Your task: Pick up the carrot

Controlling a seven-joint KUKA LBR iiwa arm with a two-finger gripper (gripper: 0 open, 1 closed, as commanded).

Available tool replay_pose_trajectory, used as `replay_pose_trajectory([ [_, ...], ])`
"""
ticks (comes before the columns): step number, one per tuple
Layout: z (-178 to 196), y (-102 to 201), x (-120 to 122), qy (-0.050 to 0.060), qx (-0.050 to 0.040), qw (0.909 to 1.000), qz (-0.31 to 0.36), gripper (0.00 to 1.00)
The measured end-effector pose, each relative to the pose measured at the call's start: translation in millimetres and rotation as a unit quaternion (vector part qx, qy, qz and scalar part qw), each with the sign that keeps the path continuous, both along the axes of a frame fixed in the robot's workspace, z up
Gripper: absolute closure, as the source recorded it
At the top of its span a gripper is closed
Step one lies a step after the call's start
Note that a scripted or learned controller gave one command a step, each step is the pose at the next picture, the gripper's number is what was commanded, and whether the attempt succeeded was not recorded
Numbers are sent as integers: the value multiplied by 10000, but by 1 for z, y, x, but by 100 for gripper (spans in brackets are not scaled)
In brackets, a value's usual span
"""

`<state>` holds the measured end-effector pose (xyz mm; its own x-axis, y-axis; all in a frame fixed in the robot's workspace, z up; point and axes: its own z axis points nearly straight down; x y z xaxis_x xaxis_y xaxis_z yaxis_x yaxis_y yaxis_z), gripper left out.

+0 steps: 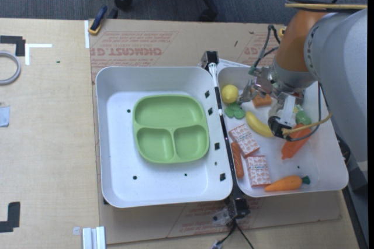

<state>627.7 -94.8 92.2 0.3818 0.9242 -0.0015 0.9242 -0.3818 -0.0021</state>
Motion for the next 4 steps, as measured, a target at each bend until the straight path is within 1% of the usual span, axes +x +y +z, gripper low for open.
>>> replay_pose_trajectory([
  [1, 10, 0, 0, -1, 1, 10000, -10, 100],
  [2, 100, 19, -61, -7, 0, 9867, -1628, 100],
  [3, 100, 20, -124, -2, 0, 9401, -3410, 100],
  [4, 121, 40, -150, -7, -1, 8934, -4493, 100],
])
